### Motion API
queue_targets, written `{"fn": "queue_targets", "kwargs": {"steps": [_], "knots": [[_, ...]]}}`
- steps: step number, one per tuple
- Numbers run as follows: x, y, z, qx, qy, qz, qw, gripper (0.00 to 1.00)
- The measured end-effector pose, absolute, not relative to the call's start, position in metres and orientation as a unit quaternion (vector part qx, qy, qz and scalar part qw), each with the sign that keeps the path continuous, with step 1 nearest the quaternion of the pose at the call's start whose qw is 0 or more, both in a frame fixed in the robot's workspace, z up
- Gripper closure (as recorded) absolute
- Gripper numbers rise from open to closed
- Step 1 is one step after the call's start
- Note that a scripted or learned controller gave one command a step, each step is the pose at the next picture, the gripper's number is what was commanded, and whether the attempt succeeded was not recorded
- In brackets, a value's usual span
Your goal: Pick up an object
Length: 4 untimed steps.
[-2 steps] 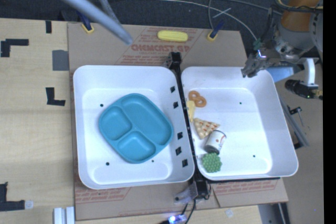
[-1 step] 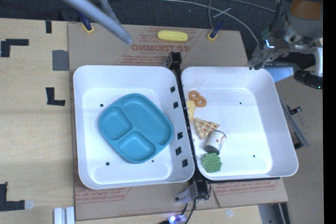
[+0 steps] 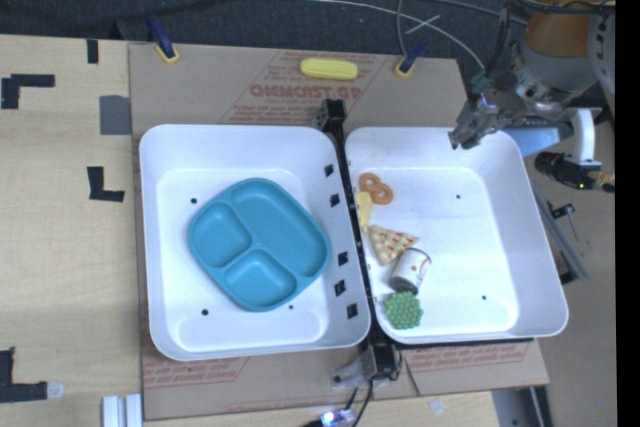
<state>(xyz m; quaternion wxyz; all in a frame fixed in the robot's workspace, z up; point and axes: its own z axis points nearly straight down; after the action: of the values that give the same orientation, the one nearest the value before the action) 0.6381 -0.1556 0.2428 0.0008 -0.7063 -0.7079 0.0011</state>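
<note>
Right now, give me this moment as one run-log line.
claw: over right bin's far rim, nothing held | items: pretzel, green ball by divider | left bin: blue tray | pick: not yet done

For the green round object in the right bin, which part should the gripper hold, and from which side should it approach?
Probably from straight above, closing across the middle of the green bumpy ball. It looks round, so any width should fit. It lies close to the bin's left wall, and the small can sits just above it, so a side approach seems crowded. The gripper is above the far rim.
</note>
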Motion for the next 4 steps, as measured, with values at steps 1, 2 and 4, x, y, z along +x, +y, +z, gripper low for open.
{"fn": "queue_targets", "kwargs": {"steps": [1, 2, 4], "knots": [[0.619, -0.118, 0.236, -0.706, -0.708, 0.0010, 0.001, 1.00], [0.597, -0.061, 0.229, -0.706, -0.708, 0.0011, 0.001, 1.00], [0.560, 0.023, 0.216, -0.706, -0.708, 0.0016, 0.001, 1.00]]}}
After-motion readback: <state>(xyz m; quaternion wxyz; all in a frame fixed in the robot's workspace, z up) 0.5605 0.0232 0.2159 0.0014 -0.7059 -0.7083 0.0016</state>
